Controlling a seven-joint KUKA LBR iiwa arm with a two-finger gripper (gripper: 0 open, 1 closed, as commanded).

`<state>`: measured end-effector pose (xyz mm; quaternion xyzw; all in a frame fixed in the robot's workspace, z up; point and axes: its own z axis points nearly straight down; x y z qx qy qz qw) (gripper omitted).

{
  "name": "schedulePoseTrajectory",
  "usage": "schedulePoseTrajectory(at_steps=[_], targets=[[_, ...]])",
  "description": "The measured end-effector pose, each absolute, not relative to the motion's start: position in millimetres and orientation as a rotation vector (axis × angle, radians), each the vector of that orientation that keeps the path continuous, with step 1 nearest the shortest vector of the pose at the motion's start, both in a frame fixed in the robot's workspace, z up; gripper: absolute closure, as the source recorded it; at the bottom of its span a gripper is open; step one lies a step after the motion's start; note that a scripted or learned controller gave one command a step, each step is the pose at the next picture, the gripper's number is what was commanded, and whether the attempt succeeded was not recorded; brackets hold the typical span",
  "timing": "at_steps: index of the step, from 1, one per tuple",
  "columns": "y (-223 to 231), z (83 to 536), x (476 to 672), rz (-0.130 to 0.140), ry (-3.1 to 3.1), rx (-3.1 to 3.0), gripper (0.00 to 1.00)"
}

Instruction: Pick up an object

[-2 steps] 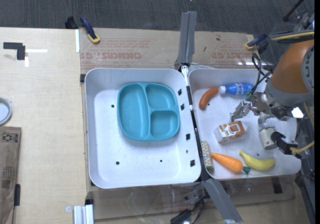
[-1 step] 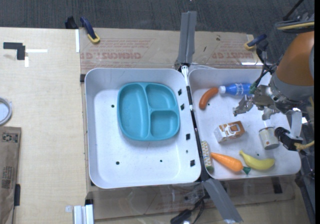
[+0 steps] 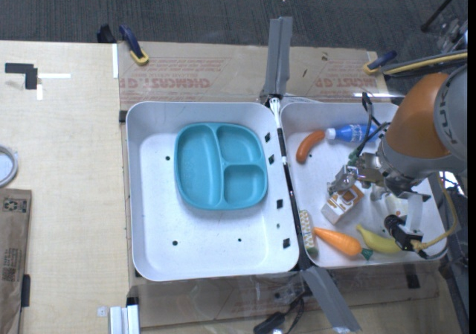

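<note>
Camera view: gripper (image 3: 348,180) is seen low in the right bin (image 3: 316,118), just over the small carton (image 3: 341,204); its grip state cannot be told. Carrot (image 3: 337,241) and banana (image 3: 381,241) lie near. Risk judged: the tilted carton could be nudged aside and missed, or the carrot clipped.

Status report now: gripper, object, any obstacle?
Gripper low in right bin, above small carton. Nothing seen held. Carrot, banana, sausage, bottle nearby.
</note>
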<state>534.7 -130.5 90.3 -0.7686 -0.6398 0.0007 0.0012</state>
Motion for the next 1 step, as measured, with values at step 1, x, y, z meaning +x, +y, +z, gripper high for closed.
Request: schedulePoseTrajectory(at_steps=[1], targets=[[-131.8,97.6,535.1,0.005,-2.003,-2.417,1.00]])
